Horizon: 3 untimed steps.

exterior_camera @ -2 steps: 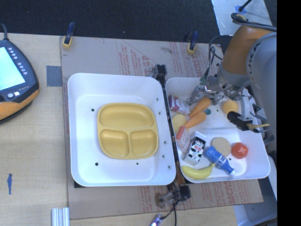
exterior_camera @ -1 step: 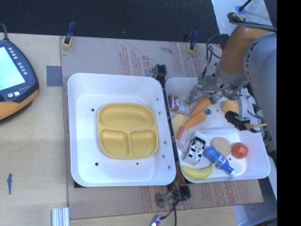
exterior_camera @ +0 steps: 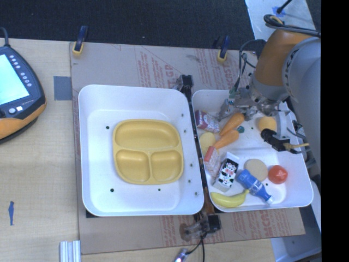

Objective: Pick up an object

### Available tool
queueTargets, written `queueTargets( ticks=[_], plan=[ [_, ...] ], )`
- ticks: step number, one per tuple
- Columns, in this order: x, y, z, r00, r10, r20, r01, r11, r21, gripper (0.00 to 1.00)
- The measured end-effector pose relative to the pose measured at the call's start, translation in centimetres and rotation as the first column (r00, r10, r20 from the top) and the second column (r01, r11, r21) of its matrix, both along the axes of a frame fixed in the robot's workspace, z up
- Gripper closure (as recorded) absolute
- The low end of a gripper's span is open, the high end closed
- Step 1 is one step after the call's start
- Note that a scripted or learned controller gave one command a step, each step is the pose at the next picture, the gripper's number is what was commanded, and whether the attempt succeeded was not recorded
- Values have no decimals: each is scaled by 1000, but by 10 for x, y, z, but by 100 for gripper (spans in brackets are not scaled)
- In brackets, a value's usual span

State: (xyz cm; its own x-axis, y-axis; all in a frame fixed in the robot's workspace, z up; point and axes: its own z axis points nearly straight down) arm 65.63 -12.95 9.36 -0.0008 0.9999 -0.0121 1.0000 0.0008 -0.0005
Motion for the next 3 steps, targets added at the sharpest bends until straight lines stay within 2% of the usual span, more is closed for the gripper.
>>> queueTargets(
  ticks=[2,3],
  plan=[
    [0,-4,-1,1000,4,-1,-4,1000,6,0],
    [0,-1,0,1000,1,1,-1,1000,1,0]
  ],
)
